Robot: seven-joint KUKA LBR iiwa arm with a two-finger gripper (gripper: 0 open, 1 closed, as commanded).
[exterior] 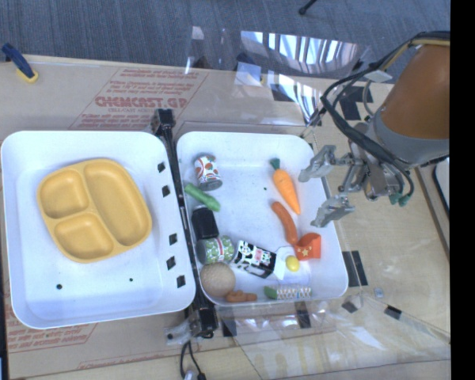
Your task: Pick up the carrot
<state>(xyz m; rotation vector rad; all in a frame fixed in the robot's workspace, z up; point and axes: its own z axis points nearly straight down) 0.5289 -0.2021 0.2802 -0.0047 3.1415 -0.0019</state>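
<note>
pincer (325, 187): spread wide, gripping nothing
carrot (286, 188): just left of it, lying flat in the right bin (245, 145)

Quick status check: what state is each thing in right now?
Gripper: open, at the right bin's right wall, holding nothing.
Carrot: lying in the right bin, not gripped.
Can: on its side.
Yellow tray: flat in the left bin, nothing in it.

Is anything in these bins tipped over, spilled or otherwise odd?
Nothing spilled. The small can and the black-and-white bottle lie on their sides in the right bin, loosely jumbled. The carrot lies intact.
</note>
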